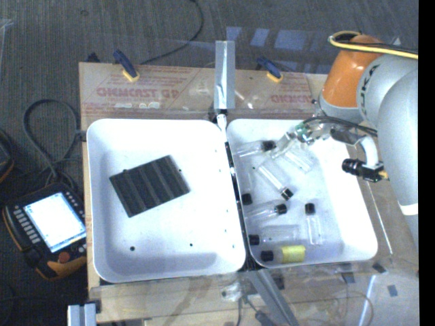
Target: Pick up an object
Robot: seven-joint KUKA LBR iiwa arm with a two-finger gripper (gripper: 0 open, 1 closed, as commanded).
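The right bin [353,209] holds several clear vials with black caps, among them one [275,176] near the middle and one [312,224] lower right. A yellow-capped vial [292,252] lies at its front edge. A black ribbed pad [149,184] lies flat in the left bin [102,250]. My gripper [302,134] hangs over the back part of the right bin, just right of a clear vial [275,148] that lies at a slant. Whether it touches that vial is unclear.
The grey arm with its orange band [350,80] fills the right side above the right bin. A metal post [223,77] stands behind the divide between the bins. A handheld screen unit [47,223] lies left of the bench.
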